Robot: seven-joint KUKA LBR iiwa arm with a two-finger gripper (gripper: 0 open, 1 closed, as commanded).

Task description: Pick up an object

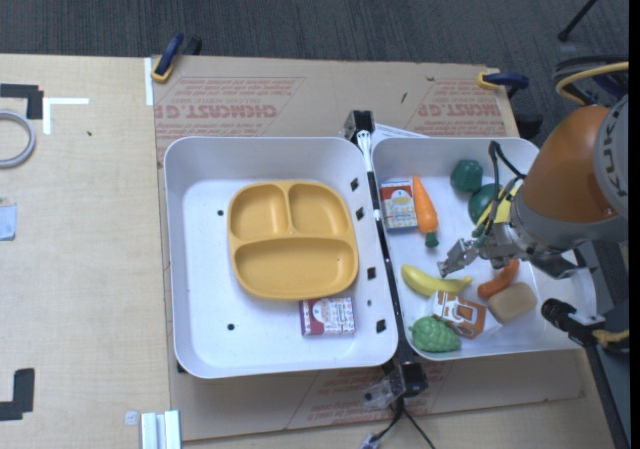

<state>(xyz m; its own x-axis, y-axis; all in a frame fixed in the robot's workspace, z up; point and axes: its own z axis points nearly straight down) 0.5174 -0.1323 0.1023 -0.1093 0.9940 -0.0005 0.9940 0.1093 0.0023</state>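
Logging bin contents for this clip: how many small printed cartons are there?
3. One red-and-white printed carton lies in the left bin below the yellow divided plate; one beside the orange carrot in the right bin; one near the banana. The arm may hide more.

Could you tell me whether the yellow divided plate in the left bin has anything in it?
Empty. The yellow divided plate shows bare yellow in all three compartments; the small red-and-white carton lies beside it on the bin floor, not in it.

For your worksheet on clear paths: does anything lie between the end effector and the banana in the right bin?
Nothing visible does. The end effector hangs just above and to the right of the banana, with bare bin floor between them. The nearest things, a small carton and a green vegetable, lie on the banana's near side, off that line.
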